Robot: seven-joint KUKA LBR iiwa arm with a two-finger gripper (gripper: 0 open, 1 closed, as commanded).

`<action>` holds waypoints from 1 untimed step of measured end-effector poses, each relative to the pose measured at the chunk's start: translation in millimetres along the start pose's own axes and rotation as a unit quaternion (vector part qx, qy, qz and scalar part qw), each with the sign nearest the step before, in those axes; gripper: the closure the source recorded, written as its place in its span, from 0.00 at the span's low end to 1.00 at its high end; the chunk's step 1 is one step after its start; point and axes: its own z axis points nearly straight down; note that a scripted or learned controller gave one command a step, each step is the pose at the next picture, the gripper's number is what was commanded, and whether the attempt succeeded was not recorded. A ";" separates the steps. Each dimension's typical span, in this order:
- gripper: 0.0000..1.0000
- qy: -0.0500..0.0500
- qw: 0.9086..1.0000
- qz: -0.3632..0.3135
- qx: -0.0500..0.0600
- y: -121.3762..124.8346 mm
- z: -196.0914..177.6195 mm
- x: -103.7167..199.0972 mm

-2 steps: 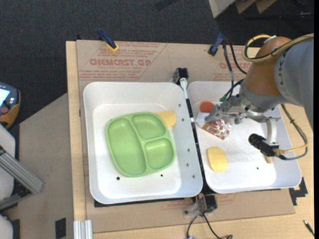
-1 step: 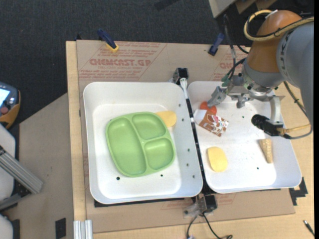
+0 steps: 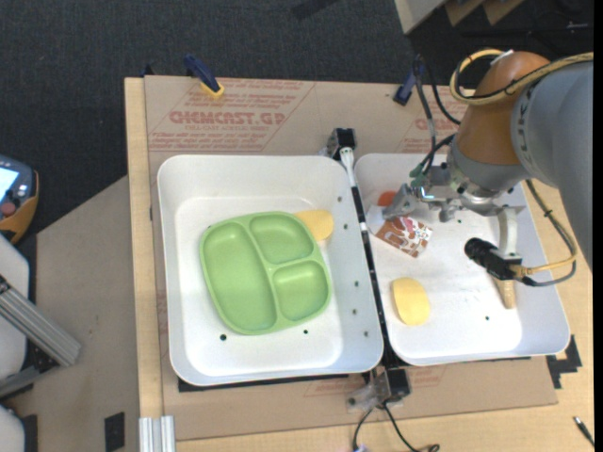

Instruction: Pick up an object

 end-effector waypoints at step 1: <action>0.00 -0.001 1.000 0.002 -0.004 45.1 8.4 -11.8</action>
